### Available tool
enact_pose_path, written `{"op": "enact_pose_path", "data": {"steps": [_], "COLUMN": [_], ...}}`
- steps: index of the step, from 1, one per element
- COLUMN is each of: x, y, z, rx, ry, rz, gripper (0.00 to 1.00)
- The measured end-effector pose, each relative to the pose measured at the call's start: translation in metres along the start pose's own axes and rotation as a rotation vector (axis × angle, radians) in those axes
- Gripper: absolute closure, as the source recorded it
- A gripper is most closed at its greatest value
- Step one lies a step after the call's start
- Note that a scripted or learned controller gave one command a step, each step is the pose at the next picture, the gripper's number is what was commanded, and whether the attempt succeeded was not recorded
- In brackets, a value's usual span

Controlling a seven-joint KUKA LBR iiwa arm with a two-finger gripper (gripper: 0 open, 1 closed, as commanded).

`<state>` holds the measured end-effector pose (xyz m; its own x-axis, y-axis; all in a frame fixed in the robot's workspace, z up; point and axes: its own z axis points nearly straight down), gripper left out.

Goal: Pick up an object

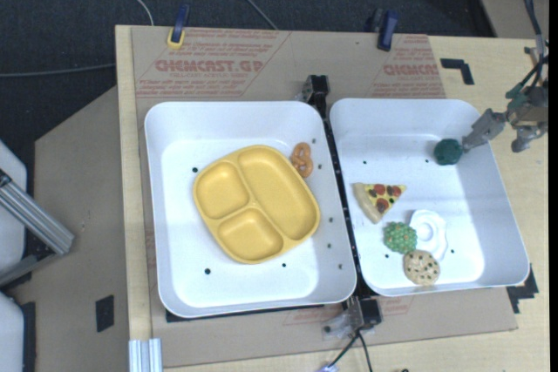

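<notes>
Nearby, the tool — grip state unclear — sits beside a green ball, pizza slice further off.

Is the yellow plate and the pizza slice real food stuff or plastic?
The yellow plate looks like smooth moulded plastic: one even colour, rounded compartments, soft sheen. The pizza slice seems a plastic or rubber toy, with flat painted-looking toppings, though that's hard to tell.

Glossy white plastic bins, smooth yellow plastic tray, matt cardboard base
</notes>
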<state>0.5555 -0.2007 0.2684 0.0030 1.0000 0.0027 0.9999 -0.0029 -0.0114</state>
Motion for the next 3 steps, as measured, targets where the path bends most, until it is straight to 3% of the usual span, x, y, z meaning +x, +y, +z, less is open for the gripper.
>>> {"op": "enact_pose_path", "data": {"steps": [1, 3], "x": [0.0, -0.003], "y": [0.002, 0.009], "z": [-0.006, 0.095], "rx": [-0.011, -0.005], "ry": [-0.003, 0.0], "rz": [-0.003, -0.003], "gripper": [0.0, 0.0]}}
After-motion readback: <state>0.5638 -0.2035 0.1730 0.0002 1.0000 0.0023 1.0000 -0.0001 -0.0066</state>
